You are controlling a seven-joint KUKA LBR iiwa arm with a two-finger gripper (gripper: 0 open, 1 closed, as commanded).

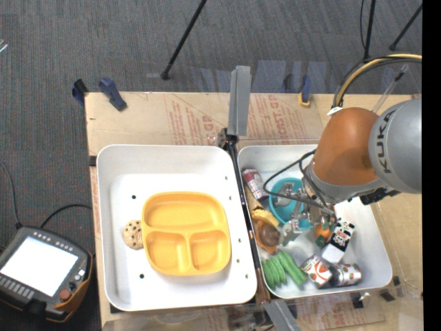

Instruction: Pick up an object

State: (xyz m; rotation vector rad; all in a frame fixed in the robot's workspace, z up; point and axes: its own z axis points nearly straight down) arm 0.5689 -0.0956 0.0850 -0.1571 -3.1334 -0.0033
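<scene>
My gripper (308,221) hangs low in the right bin (380,250), below the orange wrist band. It is over the right edge of a teal bowl (284,193). Around it lie a yellow banana (262,218), a brown round item (269,235), a small orange piece (322,236) and a black-and-white carton (342,238). Nothing shows as held in the gripper. Green pea pods (282,268) and two cans (319,271) (349,274) lie along the bin's front. A red-labelled bottle (253,183) rests at the bin's left wall.
The left bin (114,185) holds a yellow divided tray (186,240) with a cookie (132,234) beside its left edge. A grey post (240,109) stands behind the seam between the bins. A tablet (38,264) sits on the floor at lower left.
</scene>
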